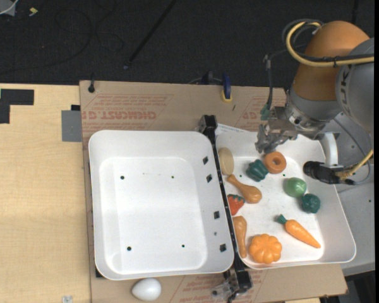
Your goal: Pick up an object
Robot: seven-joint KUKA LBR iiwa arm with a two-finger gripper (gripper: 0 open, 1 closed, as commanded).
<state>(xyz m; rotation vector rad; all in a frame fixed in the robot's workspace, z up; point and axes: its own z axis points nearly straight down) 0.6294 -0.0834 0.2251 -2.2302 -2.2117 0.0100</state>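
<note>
Orange ring [276,162] lies in right bin [341,248], far side, beside dark green pepper [257,170]. Gripper [266,145] sits just left of ring, touching or nearly; can't tell if open or holding anything.

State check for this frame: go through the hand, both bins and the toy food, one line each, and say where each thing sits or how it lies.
hand: low over the right bin's far side, beside the orange ring.
orange ring: flat in the right bin.
right bin: holds the toy food.
left bin: on the bench beside the right bin.
pumpkin: upright, near corner of the right bin.
carrot: lying on its side.
white egg: outside the bins, on the cardboard.
</note>
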